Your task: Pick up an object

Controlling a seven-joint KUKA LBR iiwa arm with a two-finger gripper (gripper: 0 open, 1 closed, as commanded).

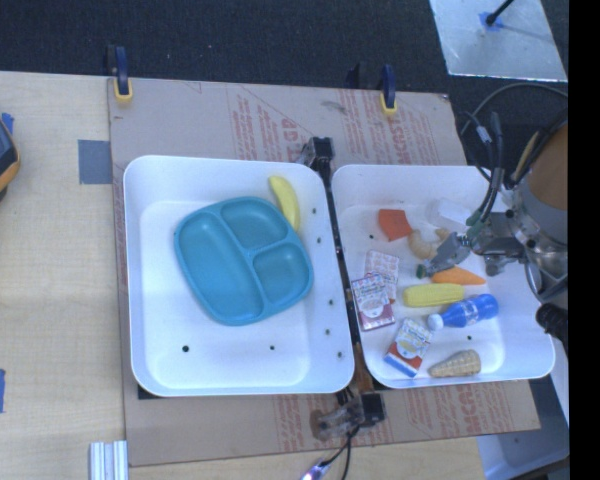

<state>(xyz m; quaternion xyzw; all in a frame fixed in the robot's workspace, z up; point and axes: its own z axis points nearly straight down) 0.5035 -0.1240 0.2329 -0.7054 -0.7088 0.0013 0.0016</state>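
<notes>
- The arm reaches in over the right edge of the right bin [540, 368], and its gripper [448, 255] sits low among the things in that bin's upper middle.
- Whether the jaws are apart or together cannot be told; the grey fingertips blur into the clutter, and nothing is seen clamped between them.
- Just below the gripper lies an orange carrot [460, 277], and below that a yellow corn cob [432, 295] lies lengthwise.
- A blue bottle [467, 311] with a white cap rests near the bin's right edge, under the corn.
- A red-orange block [394, 223] sits toward the bin's far side, with a small tan piece [421, 242] beside it.
- Small printed packets [375, 288] lie along the bin's left edge, and a carton [410, 346] lies near its front.
- A waffle cone [455, 365] lies by the front right corner.
- In the left bin [145, 268], a blue divided plate [244, 258] lies in the middle, and a yellow banana [285, 201] touches its upper right rim, near the bin's far right corner.
</notes>
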